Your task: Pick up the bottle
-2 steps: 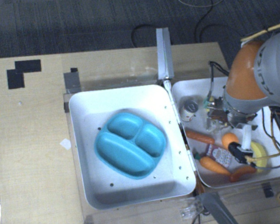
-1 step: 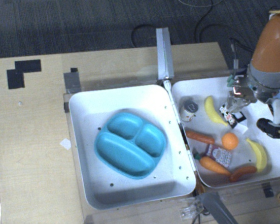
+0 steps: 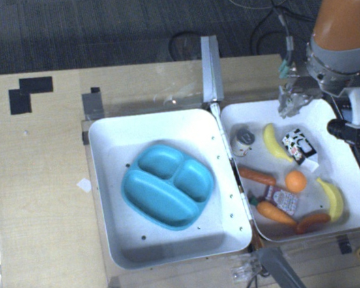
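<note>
The bottle [image 3: 281,199] is small, with a red and white label and a dark cap. It lies on its side in the front part of the right bin [image 3: 354,170], wedged between a red sausage [image 3: 257,176], an orange carrot [image 3: 275,214] and an orange fruit [image 3: 295,181]. My gripper [image 3: 292,107] hangs over the back rim of the right bin, well behind the bottle and slightly to its right. Its fingers stand open with nothing between them.
The right bin also holds two bananas [image 3: 271,142] [image 3: 333,197], a black and white box [image 3: 298,145], a round grey can [image 3: 243,139] and a second sausage [image 3: 312,223]. A blue divided plate [image 3: 167,185] lies in the left bin [image 3: 112,182].
</note>
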Controlling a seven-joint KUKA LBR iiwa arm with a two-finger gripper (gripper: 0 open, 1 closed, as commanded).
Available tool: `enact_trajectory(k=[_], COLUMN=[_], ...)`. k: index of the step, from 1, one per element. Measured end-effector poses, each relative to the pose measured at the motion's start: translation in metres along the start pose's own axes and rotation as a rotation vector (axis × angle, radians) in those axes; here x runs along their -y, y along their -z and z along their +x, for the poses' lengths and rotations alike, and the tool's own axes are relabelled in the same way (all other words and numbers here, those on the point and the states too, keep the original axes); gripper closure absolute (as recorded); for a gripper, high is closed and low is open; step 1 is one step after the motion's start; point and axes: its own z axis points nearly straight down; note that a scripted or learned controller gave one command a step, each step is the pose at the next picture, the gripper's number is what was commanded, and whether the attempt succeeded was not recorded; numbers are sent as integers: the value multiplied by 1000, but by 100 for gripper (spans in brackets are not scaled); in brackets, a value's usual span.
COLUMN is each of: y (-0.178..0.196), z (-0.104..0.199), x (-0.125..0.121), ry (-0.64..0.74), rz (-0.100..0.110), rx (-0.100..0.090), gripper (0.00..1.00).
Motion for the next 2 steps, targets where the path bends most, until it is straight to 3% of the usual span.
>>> enact_trajectory(k=[1, 2], y=[23, 37], z=[-13, -23], x=[55, 4], ry=[-233, -445], rz=[2, 2], rx=[1, 2], gripper=[100, 100])
